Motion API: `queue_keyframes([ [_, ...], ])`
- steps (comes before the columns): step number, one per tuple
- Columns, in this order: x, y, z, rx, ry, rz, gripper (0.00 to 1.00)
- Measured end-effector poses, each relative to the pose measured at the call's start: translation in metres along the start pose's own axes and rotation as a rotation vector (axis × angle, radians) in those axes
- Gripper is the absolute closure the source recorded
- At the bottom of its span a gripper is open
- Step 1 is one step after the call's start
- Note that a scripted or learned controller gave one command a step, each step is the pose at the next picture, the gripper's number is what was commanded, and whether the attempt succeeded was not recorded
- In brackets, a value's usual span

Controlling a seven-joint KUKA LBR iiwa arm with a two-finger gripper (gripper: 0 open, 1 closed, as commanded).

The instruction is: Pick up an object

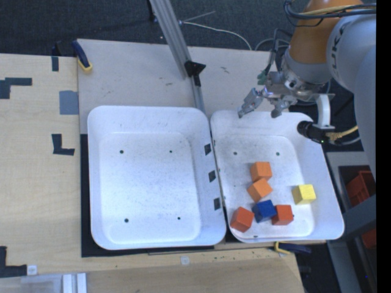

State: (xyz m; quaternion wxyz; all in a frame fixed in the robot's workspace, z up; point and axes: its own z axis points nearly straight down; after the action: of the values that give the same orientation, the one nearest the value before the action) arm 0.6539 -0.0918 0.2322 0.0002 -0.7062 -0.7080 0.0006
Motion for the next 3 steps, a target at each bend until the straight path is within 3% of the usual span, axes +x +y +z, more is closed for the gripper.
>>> queue_keyframes([
  [1, -0.031, -0.07, 0.052, 0.01, 0.0, 0.006, 0.0],
  [2, -0.037, -0.103, 0.144, 0.005, 0.001, 0.004, 0.0],
  [3, -0.035, -0.102, 0.131, 0.003, 0.002, 0.0, 1.0],
])
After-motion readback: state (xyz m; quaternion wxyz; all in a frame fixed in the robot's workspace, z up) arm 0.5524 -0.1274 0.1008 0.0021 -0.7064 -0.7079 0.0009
